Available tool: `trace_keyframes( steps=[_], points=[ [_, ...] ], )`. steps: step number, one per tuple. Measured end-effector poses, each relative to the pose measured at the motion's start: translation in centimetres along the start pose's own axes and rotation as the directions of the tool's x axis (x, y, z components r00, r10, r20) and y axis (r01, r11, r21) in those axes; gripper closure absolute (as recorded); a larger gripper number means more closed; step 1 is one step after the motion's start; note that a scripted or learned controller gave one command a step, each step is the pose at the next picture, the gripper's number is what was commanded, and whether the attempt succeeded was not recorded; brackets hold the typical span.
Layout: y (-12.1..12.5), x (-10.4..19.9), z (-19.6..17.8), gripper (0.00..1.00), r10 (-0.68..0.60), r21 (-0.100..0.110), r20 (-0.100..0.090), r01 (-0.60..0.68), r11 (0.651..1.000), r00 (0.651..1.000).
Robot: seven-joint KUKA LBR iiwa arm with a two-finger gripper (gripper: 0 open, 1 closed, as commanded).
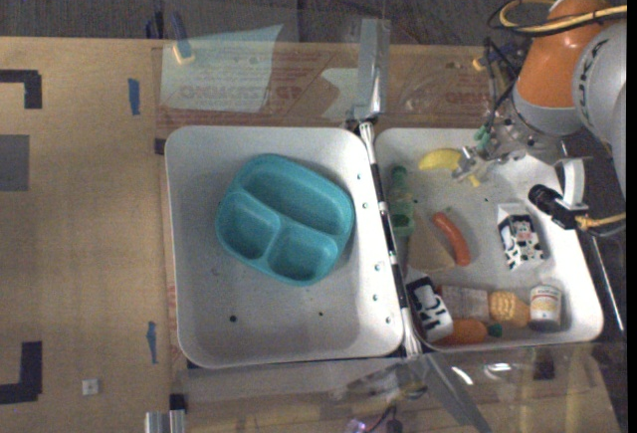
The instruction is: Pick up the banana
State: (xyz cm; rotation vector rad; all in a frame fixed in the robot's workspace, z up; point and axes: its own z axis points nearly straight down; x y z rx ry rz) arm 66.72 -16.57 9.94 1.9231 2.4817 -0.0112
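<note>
The metal pincer (pixel 474 162) hung over the far end of the right bin (pixel 587 317), and whether it was apart or together could not be told. The banana (pixel 439 159), a smooth curved yellow shape, lay just left of it, close to touching. A glossy red sausage (pixel 452 237) lay nearer the camera; the teal three-part plate (pixel 287 217) sat well left.

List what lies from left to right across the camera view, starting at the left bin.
Teal divided plate → green bottle → banana → claw → cow-patterned toy → orange band on the arm.
</note>
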Motion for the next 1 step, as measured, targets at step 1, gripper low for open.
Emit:
trace_keyframes(
  steps=[1],
  points=[
    [1.56,5.84,-8.42,1.00,0.036,-0.009,-0.004,-0.036,0.999,0.999]
  ],
)
